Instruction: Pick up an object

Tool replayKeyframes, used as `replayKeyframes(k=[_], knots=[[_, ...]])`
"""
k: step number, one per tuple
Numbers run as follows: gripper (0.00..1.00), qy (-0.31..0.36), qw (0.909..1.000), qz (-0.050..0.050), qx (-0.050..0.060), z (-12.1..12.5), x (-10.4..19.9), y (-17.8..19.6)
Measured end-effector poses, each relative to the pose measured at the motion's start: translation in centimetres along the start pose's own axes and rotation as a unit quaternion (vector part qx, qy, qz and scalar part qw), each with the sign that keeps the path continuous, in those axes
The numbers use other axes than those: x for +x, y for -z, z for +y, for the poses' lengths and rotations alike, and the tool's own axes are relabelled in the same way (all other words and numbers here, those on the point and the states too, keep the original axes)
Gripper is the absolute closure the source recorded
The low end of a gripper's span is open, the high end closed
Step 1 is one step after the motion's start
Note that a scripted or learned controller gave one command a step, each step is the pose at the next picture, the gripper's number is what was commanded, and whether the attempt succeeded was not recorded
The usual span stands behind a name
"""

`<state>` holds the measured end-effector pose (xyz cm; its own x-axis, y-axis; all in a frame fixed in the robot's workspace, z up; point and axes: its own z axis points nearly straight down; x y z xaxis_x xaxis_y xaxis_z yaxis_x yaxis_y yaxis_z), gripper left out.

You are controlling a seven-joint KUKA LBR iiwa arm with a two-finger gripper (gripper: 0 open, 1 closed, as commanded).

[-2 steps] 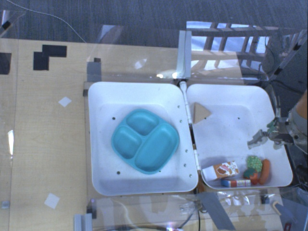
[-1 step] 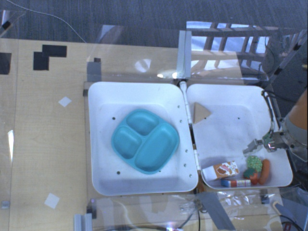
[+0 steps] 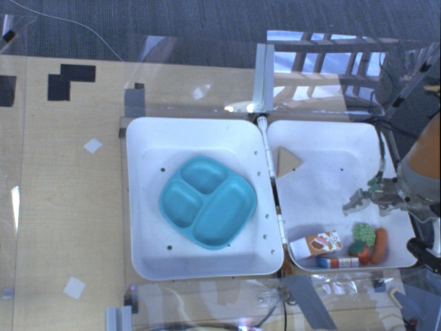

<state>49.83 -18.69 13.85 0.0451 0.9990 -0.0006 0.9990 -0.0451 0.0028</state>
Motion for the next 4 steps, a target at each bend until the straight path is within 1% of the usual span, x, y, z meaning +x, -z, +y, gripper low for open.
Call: replayKeyframes(k=[1, 2, 3, 4], knots=[[0.00, -0.138, 0.9904, 0.001, -0.003, 0.4, -0.9, -5.0], [0.00, 0.095, 0.9955, 0.000, -0.001, -1.0, -0.8, 0.2], [0.00, 0.142, 0.9898, -0.001, -0.004, -0.7, -1.9, -5.0], [1.00, 0.142, 0.9898, -0.004, -0.009, -0.4, -2.0, -3.6]])
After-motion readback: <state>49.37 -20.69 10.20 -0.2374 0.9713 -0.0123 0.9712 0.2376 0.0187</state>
